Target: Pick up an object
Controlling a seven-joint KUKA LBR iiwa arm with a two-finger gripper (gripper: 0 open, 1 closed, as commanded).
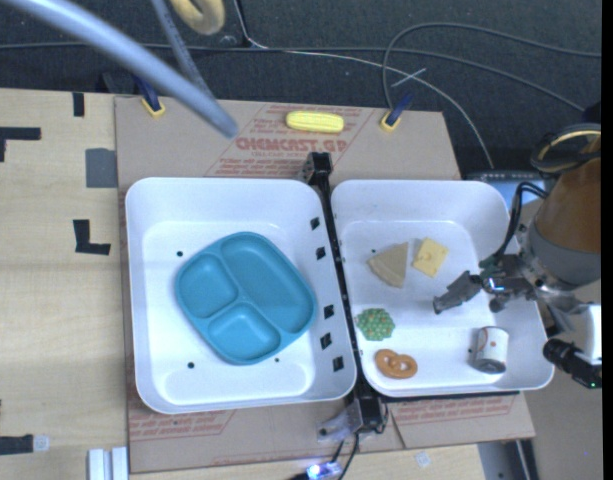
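camera view: arm over right bin [441, 196], near its right edge
gripper [454, 298]: can't tell its state, no sign of anything held
targets: cheese cube [430, 257], wedge [390, 265] toward back edge; pretzel [396, 364], green ball [375, 322] front-left; small cup [489, 349] front-right
step: approach, nothing picked
next: centre over one item, descend

We have one fixed cam above the tabletop [46, 268], looking down at a slant. It sits far enough back to frame both white bins [146, 298] side by side. The arm [571, 218] enters at frame right.
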